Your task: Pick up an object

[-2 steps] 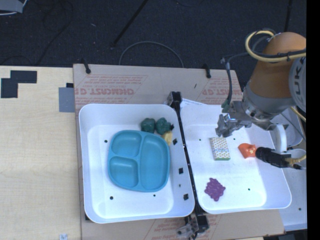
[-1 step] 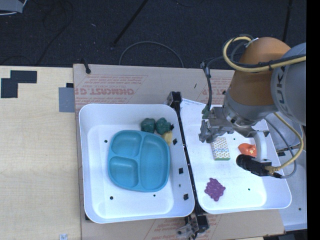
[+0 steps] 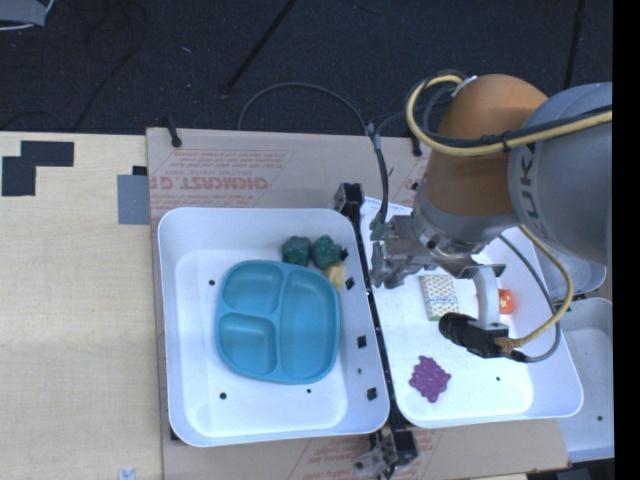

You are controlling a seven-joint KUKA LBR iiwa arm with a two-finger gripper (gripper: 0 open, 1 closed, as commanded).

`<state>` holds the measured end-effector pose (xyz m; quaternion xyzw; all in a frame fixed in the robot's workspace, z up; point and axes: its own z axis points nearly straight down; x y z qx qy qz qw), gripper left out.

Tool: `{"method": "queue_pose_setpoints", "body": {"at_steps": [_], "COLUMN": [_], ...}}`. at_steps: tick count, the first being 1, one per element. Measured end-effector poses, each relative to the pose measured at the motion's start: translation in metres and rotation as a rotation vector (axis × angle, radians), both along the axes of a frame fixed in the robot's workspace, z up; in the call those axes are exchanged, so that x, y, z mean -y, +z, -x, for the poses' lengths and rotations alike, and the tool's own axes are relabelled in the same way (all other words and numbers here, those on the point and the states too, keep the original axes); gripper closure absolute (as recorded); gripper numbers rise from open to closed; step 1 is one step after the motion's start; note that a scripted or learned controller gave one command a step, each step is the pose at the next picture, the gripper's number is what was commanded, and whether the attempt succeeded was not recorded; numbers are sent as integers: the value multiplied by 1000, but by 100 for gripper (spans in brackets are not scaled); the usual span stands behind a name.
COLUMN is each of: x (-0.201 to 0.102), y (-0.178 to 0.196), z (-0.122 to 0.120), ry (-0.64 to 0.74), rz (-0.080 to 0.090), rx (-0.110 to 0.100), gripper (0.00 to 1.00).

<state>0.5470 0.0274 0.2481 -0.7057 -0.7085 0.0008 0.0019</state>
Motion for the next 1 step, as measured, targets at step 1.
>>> {"method": "queue_pose_setpoints", "body": {"at_steps": [1], "x": [-49], "y": [3], "z": [5], "ry": [1], "rz": [0], "rx": [0], "gripper": [100]}}
